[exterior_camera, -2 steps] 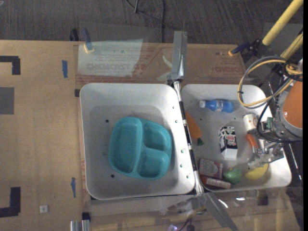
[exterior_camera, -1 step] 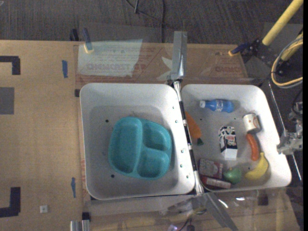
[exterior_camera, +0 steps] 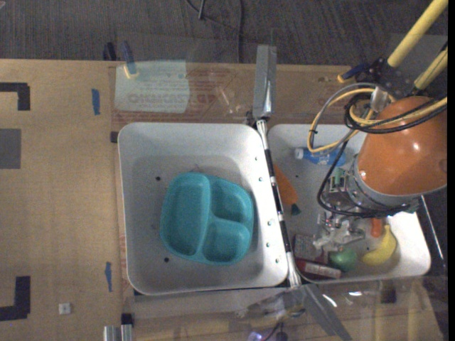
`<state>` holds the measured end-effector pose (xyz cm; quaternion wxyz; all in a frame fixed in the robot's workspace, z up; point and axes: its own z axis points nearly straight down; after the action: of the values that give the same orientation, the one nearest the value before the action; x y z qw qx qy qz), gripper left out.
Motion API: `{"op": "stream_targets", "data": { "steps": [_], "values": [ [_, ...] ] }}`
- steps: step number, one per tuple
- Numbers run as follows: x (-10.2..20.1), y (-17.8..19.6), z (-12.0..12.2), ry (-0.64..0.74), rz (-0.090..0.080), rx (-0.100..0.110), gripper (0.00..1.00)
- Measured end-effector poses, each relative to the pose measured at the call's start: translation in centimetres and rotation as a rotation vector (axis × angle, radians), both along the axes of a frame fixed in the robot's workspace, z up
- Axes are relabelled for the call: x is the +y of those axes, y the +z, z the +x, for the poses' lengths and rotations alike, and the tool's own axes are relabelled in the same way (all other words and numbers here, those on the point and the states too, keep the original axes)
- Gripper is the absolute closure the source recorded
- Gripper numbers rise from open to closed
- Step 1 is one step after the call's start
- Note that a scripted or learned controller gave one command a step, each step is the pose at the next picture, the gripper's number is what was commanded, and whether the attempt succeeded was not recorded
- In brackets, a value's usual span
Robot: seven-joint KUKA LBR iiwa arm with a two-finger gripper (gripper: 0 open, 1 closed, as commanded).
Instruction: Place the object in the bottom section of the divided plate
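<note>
The arm [exterior_camera: 398, 155] is hiding much of the right bin [exterior_camera: 419, 261]; the gripper [exterior_camera: 334, 234] is hanging over cluttered objects, its state unclear.

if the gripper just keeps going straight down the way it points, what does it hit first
Probably the small green round object lying in the right white bin, just below the gripper. Depth is hard to judge from this slanted view, so it may pass beside it.

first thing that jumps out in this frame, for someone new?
The teal three-section divided plate lying alone in the left white bin. Then the grey arm's big orange band, trailing yellow cables, hanging over the right white bin, its end effector low among clutter there: a yellow banana, a green round object and an orange carrot-like piece.
</note>
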<state>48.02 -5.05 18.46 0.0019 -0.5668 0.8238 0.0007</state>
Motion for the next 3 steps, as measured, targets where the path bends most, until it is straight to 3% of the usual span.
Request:
{"op": "stream_targets", "data": {
  "steps": [1, 2, 3],
  "values": [
    [2.2, 2.9, 1.8, 0.0, 0.0, -0.003, 1.0],
    [-6.0, 1.4, 1.2, -0.131, -0.001, 0.001, 1.0],
    [13.3, 0.0, -0.1, -0.031, 0.0, 0.0, 1.0]
  ]
}}
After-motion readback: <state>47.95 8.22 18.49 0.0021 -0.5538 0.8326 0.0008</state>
